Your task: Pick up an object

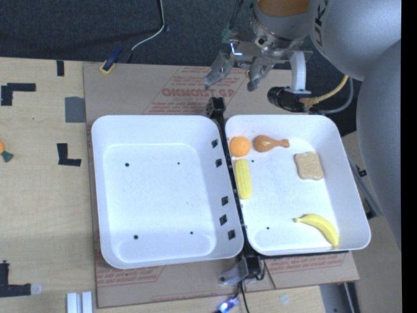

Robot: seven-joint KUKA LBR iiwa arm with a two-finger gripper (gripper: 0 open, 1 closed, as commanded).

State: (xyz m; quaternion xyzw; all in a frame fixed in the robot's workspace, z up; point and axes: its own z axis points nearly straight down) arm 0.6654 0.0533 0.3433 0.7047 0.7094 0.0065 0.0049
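From above the bench, the grey two-finger gripper (236,78) hangs with fingers apart and nothing between them, beyond the far rim of the right-hand shallow white bin (329,132). In that bin lie a small orange ball (240,146), a brown drumstick (269,143), a yellow corn cob (243,178), a tan bread slice (308,165) and a yellow banana (320,227). Ball and corn hug the left wall, so I'd expect a finger could catch the rim.

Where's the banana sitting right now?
The banana lies in the right bin, at its near right corner, well below the cracker and apart from the corn cob.
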